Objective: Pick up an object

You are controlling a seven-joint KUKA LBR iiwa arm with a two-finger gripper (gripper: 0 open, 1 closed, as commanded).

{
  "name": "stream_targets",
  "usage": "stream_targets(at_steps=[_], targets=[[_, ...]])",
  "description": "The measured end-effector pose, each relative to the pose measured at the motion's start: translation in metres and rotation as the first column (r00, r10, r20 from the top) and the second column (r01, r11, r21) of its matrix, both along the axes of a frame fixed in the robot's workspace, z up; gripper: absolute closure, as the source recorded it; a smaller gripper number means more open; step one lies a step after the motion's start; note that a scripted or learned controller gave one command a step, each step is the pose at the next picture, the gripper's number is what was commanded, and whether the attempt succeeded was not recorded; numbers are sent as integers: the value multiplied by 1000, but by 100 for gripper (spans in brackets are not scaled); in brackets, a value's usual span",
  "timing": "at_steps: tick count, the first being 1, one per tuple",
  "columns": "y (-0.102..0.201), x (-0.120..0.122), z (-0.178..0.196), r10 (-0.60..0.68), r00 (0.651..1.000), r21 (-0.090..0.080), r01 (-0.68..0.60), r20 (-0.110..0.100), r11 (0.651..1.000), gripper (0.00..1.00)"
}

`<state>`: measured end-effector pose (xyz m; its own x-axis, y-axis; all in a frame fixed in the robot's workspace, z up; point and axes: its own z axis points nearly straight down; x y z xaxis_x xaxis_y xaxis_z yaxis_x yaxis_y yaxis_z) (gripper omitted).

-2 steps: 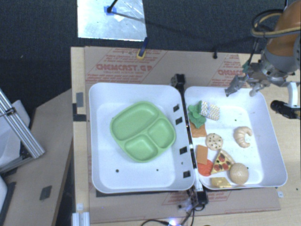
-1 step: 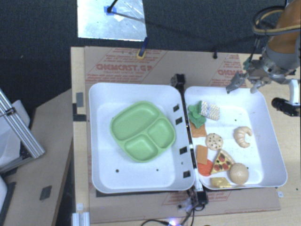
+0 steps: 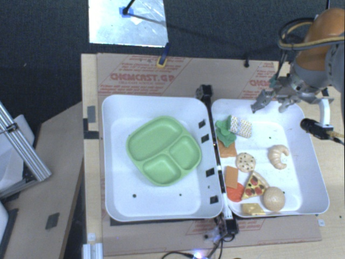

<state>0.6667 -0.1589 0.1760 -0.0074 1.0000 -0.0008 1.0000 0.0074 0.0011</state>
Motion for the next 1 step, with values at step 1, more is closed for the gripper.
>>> stream_targets(at_steps=[1], targets=[[2, 0, -41, 0, 1000, 0, 0, -1, 1000, 0]])
